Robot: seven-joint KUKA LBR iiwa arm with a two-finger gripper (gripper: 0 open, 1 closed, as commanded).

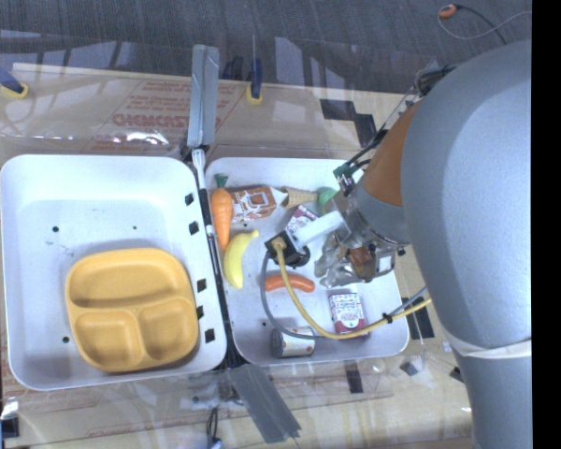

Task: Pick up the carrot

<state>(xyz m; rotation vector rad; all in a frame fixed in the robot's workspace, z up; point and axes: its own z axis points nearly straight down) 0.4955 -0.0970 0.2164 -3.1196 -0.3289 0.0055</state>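
Note:
The carrot point(222, 216), orange with a small green top, lies lengthwise along the left wall of the right bin point(393, 340), its top pointing to the far side. Just below it lies a yellow banana point(236, 256). The gripper point(338, 262) hangs low over the middle-right of this bin, well to the right of the carrot and apart from it. The grey arm with its orange band point(390, 171) covers the bin's right side. Nothing can be made out in the gripper.
The right bin also holds a brown packet point(255, 202), a cone point(300, 195), a purple-white packet point(303, 221), an orange sausage point(291, 283), a red-labelled can point(346, 311) and a metal can point(292, 342). A yellow compartment tray point(131, 307) sits in the left bin point(37, 204).

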